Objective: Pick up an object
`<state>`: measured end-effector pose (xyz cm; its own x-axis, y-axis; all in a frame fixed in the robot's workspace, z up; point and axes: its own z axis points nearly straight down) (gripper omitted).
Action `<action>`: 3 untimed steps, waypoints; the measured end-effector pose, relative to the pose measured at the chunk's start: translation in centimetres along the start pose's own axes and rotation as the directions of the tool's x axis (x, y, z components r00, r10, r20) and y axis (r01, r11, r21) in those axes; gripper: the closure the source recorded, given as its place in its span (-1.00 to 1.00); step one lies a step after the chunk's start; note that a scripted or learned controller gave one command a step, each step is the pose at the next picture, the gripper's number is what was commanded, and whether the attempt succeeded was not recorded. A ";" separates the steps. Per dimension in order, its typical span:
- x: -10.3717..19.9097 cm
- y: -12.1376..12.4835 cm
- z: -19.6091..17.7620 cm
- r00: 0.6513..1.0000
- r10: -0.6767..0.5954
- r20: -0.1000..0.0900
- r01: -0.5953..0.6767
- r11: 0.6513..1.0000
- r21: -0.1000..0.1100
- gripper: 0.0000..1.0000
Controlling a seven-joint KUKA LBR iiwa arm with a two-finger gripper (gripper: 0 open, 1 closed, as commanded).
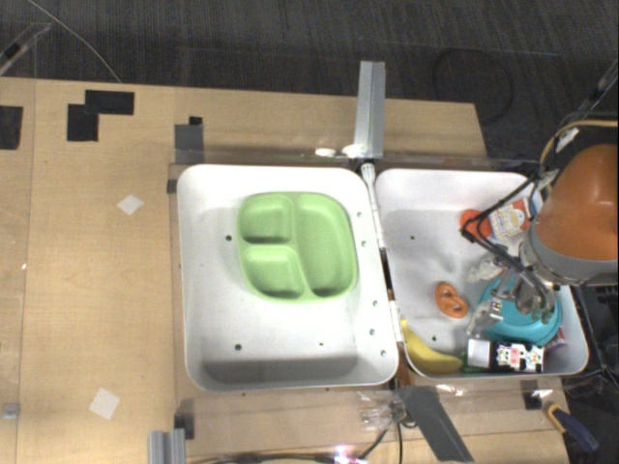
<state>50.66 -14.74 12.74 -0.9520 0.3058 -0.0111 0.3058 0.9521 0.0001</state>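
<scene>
Dark carpet filled the top of the frame, and below it a pale wooden bench (87, 288) carried two shallow white bins side by side. At centre, the left bin (208, 356) held a green divided tray (295, 245) and nothing else that could be made out. At lower right, the right bin (416, 211) was crowded: an orange ring-shaped piece (450, 300) near its middle, a yellow banana (430, 356) along its lower left corner, a small printed box (511, 356) by the lower rim, a teal object (527, 325) just above that box, and an orange-and-white item (488, 225) toward the upper right.

From the right edge the arm came in, its orange band (585, 216) hanging over the right bin's far side. The gripper (508, 303) sat low over the teal object, and its metal parts blended with the clutter beneath, so how wide it stood, or whether it had hold of anything, could not be told.

Judged from this, the likeliest target was the teal object, directly under the tool, with the printed box touching or nearly touching its lower side. The orange ring lay just to the left of the gripper, apart from its neighbours, with bare bin floor above and to its left; that was the freest room. The banana's long axis ran along the lower rim, tight to the wall, leaving little space on that side.
</scene>
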 end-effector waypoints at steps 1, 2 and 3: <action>0.6 3.6 3.7 0.991 0.135 0.003 -0.135 0.991 -0.001 -1.00; -12.0 3.3 4.1 0.997 0.071 0.001 -0.071 0.997 -0.002 -1.00; -6.1 1.3 3.9 0.999 0.053 -0.001 -0.053 0.999 -0.002 -1.00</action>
<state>56.90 -15.37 8.90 -0.9344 0.3560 -0.0103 0.3560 0.9345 0.0029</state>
